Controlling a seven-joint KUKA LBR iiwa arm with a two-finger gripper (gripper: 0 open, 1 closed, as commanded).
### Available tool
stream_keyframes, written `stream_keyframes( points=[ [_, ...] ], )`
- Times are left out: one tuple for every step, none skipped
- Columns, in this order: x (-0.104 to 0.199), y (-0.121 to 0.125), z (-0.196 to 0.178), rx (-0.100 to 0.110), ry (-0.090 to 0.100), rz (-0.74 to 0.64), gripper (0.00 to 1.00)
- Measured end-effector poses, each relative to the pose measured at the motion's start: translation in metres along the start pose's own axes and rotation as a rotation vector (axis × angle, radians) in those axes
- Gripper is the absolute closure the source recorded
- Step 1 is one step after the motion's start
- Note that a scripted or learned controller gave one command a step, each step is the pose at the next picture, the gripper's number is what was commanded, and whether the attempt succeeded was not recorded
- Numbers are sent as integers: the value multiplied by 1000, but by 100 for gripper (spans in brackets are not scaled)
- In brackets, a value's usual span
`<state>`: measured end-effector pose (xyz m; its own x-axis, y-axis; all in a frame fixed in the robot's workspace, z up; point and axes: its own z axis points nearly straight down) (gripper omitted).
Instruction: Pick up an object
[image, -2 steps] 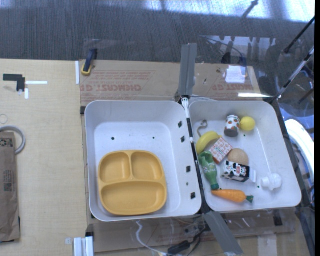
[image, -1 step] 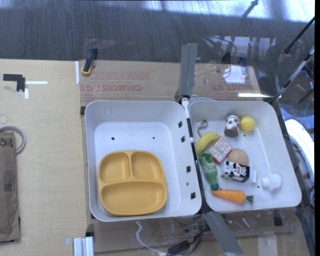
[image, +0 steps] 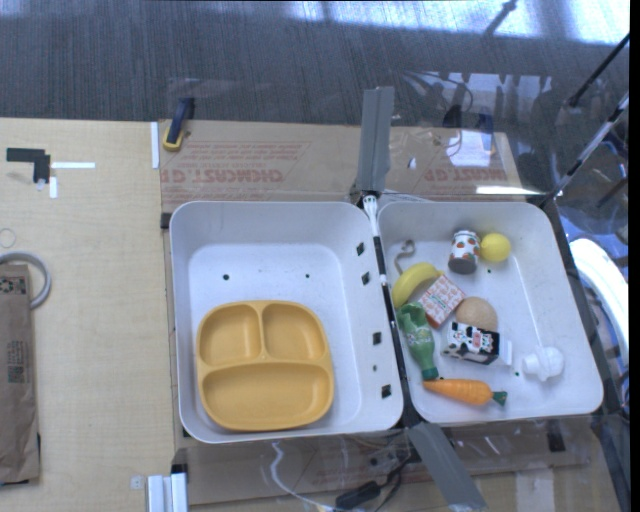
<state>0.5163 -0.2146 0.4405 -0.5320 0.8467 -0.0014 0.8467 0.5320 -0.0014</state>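
We read no labels; carrot (image: 462, 391) lies along right bin's (image: 572, 300) front edge, leaves rightward; gripper state unknowable

This is a robotics lab bench. Two shallow white plastic bins (image: 190, 300) sit side by side on brown printed cardboard (image: 260, 160), with loose cables (image: 350, 490) below and toy test objects inside.

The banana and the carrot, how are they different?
The banana is yellow and curved; the carrot is orange and straight with a green tip. The banana lies by the divider near the bin's middle; the carrot lies along the near edge. Both are toy foods in the right bin.
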Motion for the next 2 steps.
stream_keyframes(
  points=[
    [-2,2,-8,2,-1,-2,100],
    [-34,41,0,-2,-1,-575,100]
  ],
)
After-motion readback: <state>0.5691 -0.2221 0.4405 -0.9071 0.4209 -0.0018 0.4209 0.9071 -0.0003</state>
